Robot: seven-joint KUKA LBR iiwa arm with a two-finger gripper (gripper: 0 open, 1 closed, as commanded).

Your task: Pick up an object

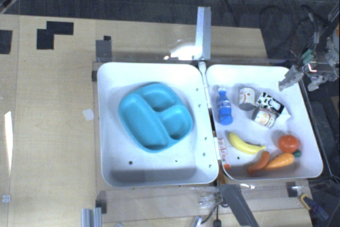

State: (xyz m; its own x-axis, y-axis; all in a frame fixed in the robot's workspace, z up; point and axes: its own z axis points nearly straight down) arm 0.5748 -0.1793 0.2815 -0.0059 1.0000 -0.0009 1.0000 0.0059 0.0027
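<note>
Banana [245, 144]: one (also one bottle [224, 108], two cans [246, 97]); gripper [291, 78] state unclear

Two white bins [106, 130] side by side on the bench. One blue divided tray [154, 116], three compartments. One small blue bottle [224, 108]. One banana [245, 144]. One tomato [288, 142]. One carrot [279, 161]. One reddish-brown sausage-looking thing [257, 163] touching the carrot. Two or three small cans or cups [255, 103] bunched together, hard to count exactly.
</note>
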